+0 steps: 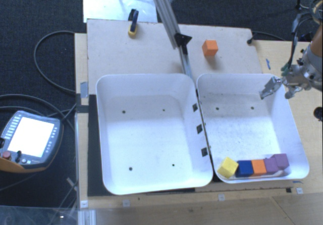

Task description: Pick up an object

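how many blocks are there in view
5: yellow block, blue block, orange block and purple block along the right bin's near wall; another orange cube on the board behind.

**Colours on the bench**

You see two white bins: the left bin (146,133) and the right bin (247,123), both speckled with fine dark dots and marked by a few black spots on the floor. Black tabs (199,129) line the seam between them. Along the right bin's near wall sit a yellow cube (227,167), a blue cube (245,168), an orange cube (259,166) and a purple cube (278,162). Another orange cube (210,47) sits on the pale beige board (151,52). A yellow-and-dark clamp (132,22) lies there too. The gripper (276,88) is metallic grey. The pendant (29,139) is grey and orange with a bright white screen. The floor (40,7) is dark grey.
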You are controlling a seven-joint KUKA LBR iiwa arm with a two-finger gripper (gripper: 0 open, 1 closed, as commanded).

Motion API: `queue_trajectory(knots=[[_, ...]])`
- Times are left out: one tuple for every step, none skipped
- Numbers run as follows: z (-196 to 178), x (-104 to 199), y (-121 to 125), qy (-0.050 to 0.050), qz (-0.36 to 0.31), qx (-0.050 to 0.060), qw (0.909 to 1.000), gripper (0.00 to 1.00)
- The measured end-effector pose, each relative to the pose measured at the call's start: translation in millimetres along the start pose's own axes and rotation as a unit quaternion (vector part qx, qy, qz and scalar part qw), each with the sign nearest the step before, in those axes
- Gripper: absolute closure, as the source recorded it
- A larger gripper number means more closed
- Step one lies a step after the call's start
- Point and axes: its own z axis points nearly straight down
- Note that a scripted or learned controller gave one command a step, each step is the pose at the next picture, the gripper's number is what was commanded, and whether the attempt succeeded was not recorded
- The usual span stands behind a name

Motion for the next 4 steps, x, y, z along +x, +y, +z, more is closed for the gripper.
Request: queue_trajectory(knots=[[147.5,48.6,25.7,0.001,-0.001,0.002,1.0000,0.00],[143.6,111.7,5.6,0.002,-0.002,0.002,1.0000,0.00],[35.5,56.9,-10.2,-0.001,0.004,-0.004,1.0000,0.00],[138.5,28.9,-45.5,0.001,0.004,0.004,1.0000,0.00]])
